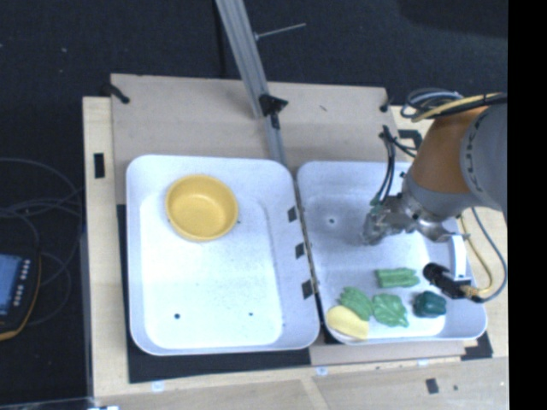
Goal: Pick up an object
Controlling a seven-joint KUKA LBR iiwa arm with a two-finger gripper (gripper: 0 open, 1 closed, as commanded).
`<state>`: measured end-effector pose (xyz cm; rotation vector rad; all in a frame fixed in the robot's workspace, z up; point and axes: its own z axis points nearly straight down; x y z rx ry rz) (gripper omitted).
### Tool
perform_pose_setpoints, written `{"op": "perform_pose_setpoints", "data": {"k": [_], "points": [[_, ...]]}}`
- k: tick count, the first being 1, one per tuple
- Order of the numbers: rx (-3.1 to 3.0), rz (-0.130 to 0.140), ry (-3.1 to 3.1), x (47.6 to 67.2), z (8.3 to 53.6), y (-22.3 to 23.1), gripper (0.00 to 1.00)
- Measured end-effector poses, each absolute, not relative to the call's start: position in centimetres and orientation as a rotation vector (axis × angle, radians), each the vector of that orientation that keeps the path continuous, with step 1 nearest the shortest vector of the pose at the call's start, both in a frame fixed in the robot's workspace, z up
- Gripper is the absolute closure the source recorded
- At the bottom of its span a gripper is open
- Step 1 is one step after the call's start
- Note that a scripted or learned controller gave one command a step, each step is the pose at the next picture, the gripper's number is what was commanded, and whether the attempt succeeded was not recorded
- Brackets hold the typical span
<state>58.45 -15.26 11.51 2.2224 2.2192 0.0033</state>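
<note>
Nearest my view, along the front edge of the right-hand shallow white bin [320,196], I see a row of small toys: a pale yellow rounded piece [346,322] in the front-left corner, two leafy green pieces [355,301] [390,309] touching beside it, and a dark green rounded piece [428,304] further right. Just behind them lies a light green oblong block [397,277], its long axis running left to right across the bin.

Above that, the tool [376,229] hangs over bare bin floor in the middle of the right bin. I cannot tell from here whether it is open or closed, and I see nothing in its grip. The oblong block looks like the closest candidate: it lies toward the front and slightly right of the tool, near but apart.

Further left, the second white bin [214,314] carries a round yellow plastic bowl [202,207] in its back-left part. Behind both bins, a grey metal rail [244,45] slants over the tan worktop [325,118].
</note>
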Motion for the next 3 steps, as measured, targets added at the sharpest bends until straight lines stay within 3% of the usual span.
{"op": "perform_pose_setpoints", "data": {"k": [3], "points": [[2.219, 0.005, 2.219, 57.7, 27.0, -16.8, 1.0]]}}
